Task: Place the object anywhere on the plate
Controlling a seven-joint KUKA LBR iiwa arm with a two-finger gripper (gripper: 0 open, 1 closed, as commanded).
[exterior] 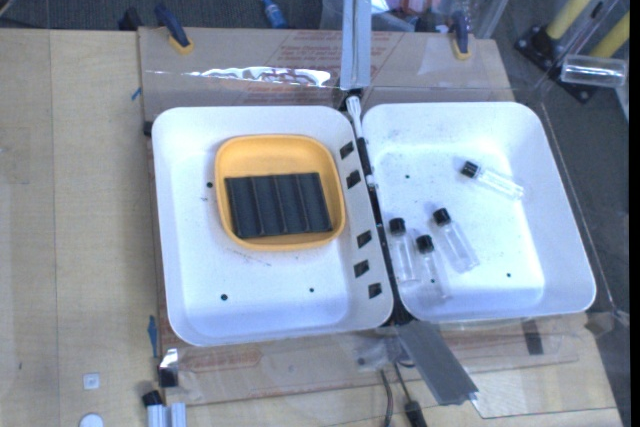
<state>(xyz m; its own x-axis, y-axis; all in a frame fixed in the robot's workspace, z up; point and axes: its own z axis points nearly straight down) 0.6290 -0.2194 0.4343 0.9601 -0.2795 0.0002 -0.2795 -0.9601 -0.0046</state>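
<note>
The things to be moved are most likely the small clear bottles with black caps, all lying in the right bin (530, 260). A lone bottle (490, 180) is lying on its side towards the far right of that bin, its long axis running on a slant from its cap at the upper left down to its clear end at the lower right. Three more bottles (428, 255) are lying close together near the bin's inner wall, caps pointing away from the near edge, bodies almost parallel, two of them just beside each other.

The yellow plate (238, 157) is sitting in the left bin (190, 300), well apart from every bottle, and a dark ribbed block (278, 205) is already resting flat on it and covering much of its middle, leaving bare rim around.

Since the arm is reaching in from the right, the lone bottle is probably lying nearest the hand, with the cluster beyond it and the plate farthest away across the wall between the bins. The coming move is turning on that slanted axis: the hand would be needing to close across the bottle's narrow width, not along its length. How wide the hand is standing I cannot tell. Both bins are resting on the pale worktop (70, 215)
</note>
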